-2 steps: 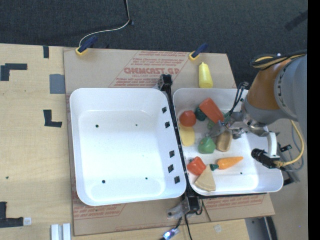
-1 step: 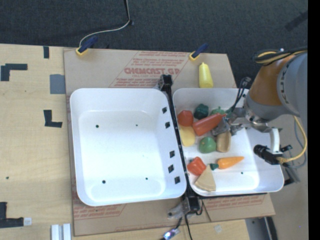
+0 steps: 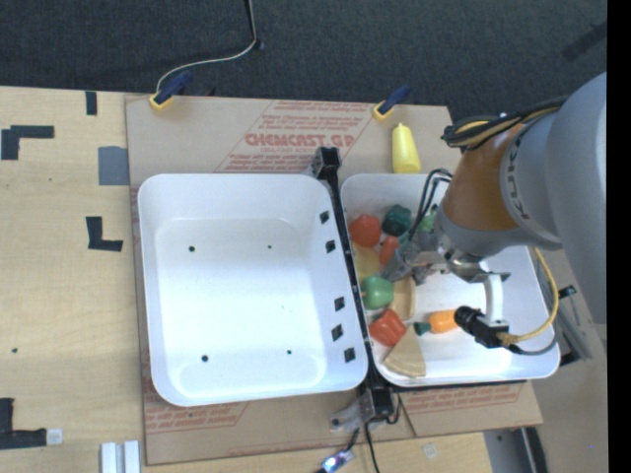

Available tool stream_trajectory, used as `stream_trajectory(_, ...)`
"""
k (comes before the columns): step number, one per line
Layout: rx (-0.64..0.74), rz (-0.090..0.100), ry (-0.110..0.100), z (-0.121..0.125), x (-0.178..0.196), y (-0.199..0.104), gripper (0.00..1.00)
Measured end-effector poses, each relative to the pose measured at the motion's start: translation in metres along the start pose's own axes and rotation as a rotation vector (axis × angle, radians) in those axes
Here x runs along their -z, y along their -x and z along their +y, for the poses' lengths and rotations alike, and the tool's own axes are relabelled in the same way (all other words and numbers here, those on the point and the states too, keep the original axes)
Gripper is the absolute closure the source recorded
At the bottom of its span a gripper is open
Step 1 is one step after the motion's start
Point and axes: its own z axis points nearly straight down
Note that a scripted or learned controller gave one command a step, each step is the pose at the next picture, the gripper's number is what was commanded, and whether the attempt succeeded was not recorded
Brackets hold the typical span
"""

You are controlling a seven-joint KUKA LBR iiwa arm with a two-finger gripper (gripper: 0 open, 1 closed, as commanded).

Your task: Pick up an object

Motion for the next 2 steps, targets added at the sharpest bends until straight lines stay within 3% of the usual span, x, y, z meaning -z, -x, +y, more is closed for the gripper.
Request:
stream_trajectory(1, -0.003, 0.000, -0.008, 0.036, -0.001, -0.015, 1.00)
stream_trajectory(2, 0.002, 0.000, 0.012, 0.056, 0.108, -0.077, 1.00)
